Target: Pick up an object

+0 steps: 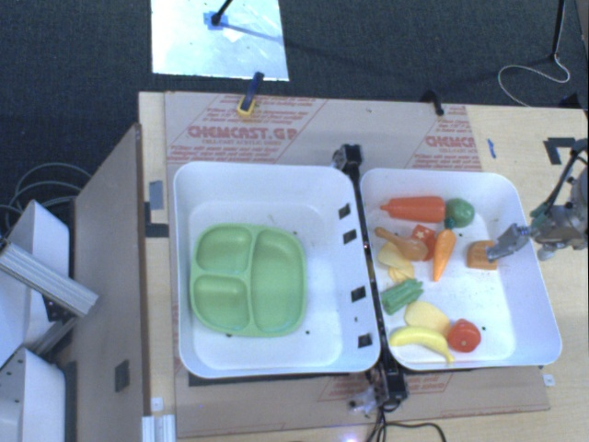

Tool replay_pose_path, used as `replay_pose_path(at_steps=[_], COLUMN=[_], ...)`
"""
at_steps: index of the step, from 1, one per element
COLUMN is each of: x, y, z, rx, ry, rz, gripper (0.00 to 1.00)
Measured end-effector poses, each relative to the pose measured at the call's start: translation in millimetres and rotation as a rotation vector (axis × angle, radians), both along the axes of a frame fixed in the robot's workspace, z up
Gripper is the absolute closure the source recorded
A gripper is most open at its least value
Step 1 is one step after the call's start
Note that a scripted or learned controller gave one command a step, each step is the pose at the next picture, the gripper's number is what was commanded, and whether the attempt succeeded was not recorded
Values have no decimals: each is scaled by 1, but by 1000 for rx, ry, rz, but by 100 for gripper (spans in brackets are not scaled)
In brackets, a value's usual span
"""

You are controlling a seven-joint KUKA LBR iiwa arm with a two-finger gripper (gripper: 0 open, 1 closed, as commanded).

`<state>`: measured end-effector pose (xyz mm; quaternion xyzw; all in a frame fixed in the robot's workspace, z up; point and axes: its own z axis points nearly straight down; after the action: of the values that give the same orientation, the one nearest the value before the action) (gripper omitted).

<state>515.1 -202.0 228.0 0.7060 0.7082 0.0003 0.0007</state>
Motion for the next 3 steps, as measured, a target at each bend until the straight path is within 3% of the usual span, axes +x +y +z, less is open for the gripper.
replay_pose_path(at_steps=[1,2,3], x=[-20,57,55], y=[61,49,49], z=[-51,-148,-133], rx=[5,-1,0], ry=[5,-2,-3], rz=[5,4,2], gripper=[0,0,100])
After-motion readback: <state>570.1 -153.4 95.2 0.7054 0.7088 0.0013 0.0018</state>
